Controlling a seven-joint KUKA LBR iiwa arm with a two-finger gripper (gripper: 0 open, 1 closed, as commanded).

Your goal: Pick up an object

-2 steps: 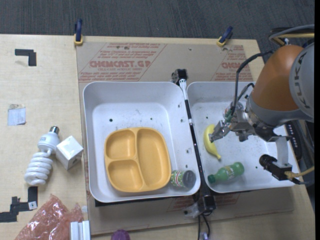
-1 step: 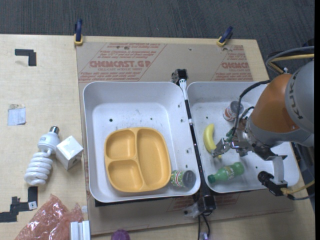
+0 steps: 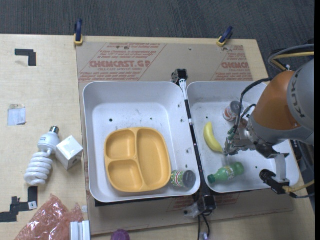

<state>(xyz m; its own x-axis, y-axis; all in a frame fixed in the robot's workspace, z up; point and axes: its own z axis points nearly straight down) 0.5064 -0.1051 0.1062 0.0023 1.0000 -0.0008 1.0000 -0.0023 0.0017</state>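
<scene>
In the right bin (image 3: 200,96) lie a yellow banana (image 3: 212,137), a green bottle (image 3: 226,173) on its side near the front wall, and a small red-and-white can (image 3: 231,112) toward the back. My gripper (image 3: 230,145) hangs low in this bin, just right of the banana and above the green bottle. Nothing shows between its tips. The left bin (image 3: 95,109) holds a yellow divided plate (image 3: 137,159) and a small patterned can (image 3: 182,179) lying at its front right corner.
The grey arm with its orange band (image 3: 277,106) covers the right side of the right bin. Outside the bins on the left bench lie a spiral light bulb (image 3: 41,159), a white cube (image 3: 69,151) and a red mesh bag (image 3: 50,219).
</scene>
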